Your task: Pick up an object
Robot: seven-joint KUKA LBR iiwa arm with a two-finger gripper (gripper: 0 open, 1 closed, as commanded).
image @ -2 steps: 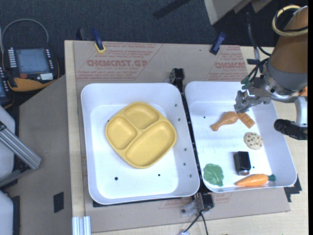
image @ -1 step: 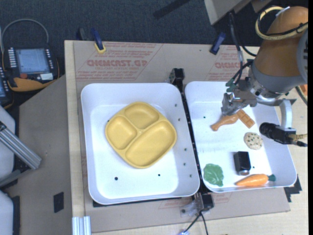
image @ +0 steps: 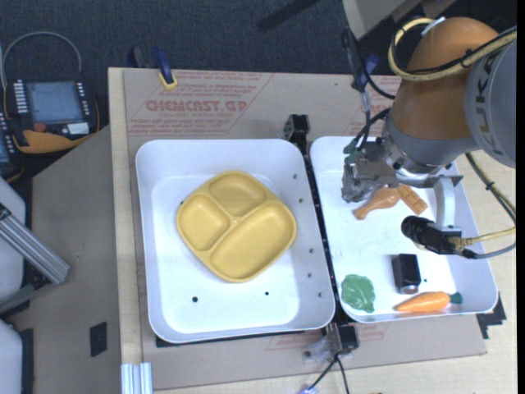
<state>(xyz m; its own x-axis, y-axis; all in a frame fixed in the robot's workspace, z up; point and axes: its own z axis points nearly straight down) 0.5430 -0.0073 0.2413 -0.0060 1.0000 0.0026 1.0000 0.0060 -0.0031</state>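
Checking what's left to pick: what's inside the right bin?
In the right bin: an orange-brown piece by the gripper, a black block, a green piece, a carrot. The arm covers the far end.

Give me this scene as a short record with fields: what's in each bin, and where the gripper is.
left bin: yellow plastic divided plate, three compartments
right bin: tan croissant-shaped toy, green leafy toy, small black block, orange carrot toy
gripper: low over the right bin's far end, at the tan toy's left end
contact with tan toy: cannot tell
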